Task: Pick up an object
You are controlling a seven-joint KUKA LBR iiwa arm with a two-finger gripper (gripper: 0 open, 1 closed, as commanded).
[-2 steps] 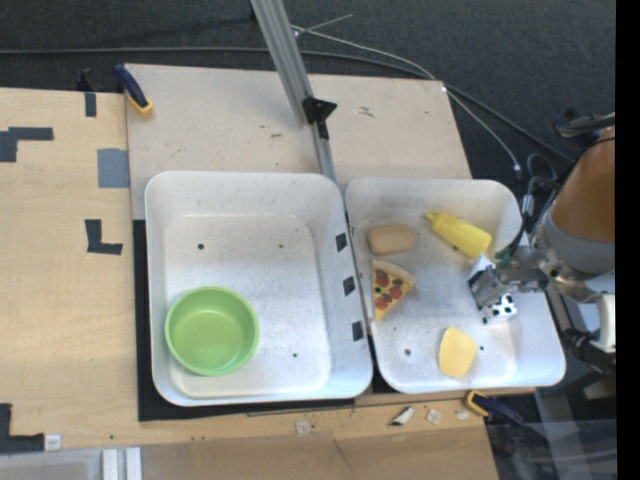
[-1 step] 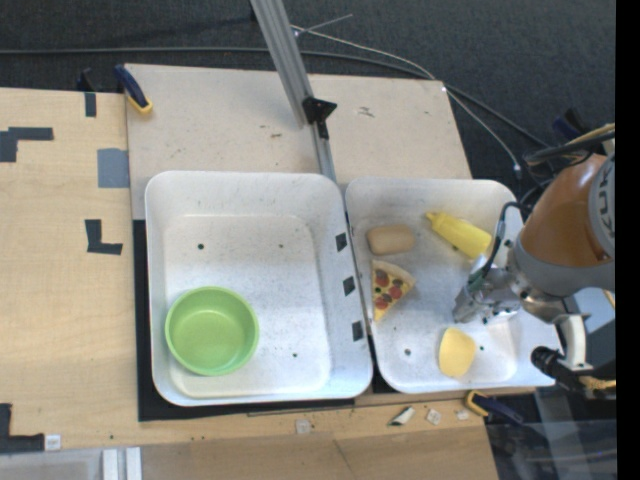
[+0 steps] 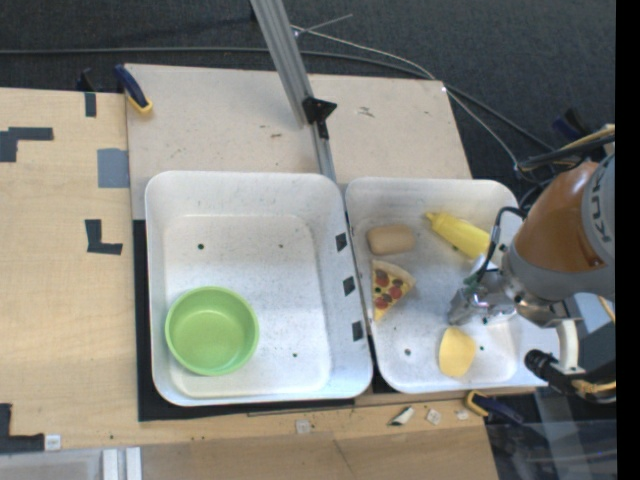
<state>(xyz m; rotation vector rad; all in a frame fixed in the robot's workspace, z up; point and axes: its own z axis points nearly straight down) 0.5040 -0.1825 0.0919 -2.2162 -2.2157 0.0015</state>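
Fingers [image 3: 468, 306] of the grey arm hang low inside the right bin [image 3: 500, 190], their open-or-closed state impossible to tell, just above a yellow cheese wedge [image 3: 457, 353]. Nearby lie a pizza slice [image 3: 389, 288], bread roll [image 3: 391, 239] and yellow bottle [image 3: 458, 232]; a green bowl [image 3: 211, 330] sits in the left bin [image 3: 240, 183].

I see a metal pole [image 3: 285, 53] slanting over the counter [image 3: 60, 268], blue tape patches [image 3: 112, 167], and cables [image 3: 480, 118] behind.
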